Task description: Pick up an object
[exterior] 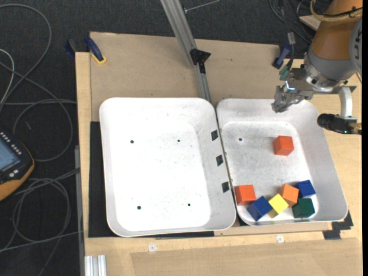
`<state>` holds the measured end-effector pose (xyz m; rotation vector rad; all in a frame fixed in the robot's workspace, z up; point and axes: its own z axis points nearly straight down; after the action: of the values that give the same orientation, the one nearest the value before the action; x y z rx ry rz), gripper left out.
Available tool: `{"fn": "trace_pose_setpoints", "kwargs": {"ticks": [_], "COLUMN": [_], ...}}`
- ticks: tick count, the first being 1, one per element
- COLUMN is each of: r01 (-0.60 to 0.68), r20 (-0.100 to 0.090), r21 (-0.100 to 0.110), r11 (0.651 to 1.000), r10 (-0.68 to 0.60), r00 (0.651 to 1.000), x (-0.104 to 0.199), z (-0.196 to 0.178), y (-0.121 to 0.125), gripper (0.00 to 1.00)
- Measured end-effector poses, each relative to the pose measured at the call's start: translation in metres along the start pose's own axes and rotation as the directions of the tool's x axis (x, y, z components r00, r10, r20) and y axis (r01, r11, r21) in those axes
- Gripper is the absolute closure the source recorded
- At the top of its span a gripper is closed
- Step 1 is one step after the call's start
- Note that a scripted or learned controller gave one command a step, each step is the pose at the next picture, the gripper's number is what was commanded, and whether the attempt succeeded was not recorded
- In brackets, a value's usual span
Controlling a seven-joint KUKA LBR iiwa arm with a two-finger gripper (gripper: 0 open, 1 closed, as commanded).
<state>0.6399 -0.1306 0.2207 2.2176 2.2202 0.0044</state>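
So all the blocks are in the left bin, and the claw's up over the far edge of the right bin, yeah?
Not quite. The camera view shows the blocks in the right bin, not the left bin. The claw is indeed over the right bin's far edge.

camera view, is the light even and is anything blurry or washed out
Camera view: the light is soft and fairly even, with faint shadows under the blocks, such as the lone orange block; the white bins are bright but their dark speckles still show, so no heavy glare; the gripper looks slightly soft, the blocks at the near edge sharp.
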Motion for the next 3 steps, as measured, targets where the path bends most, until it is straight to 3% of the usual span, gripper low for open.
{"fn": "trace_pose_setpoints", "kwargs": {"ticks": [1,3], "r01": [0.005,0.007], "r20": [-0.003,-0.004], "r21": [0.006,0.003], "r11": [1.0,1.0], "r10": [-0.005,-0.007], "r00": [1.0,1.0], "x": [0.057,0.174], "z": [0.001,0.0], "y": [-0.012,-0.012], "gripper": [1.0,1.0]}}
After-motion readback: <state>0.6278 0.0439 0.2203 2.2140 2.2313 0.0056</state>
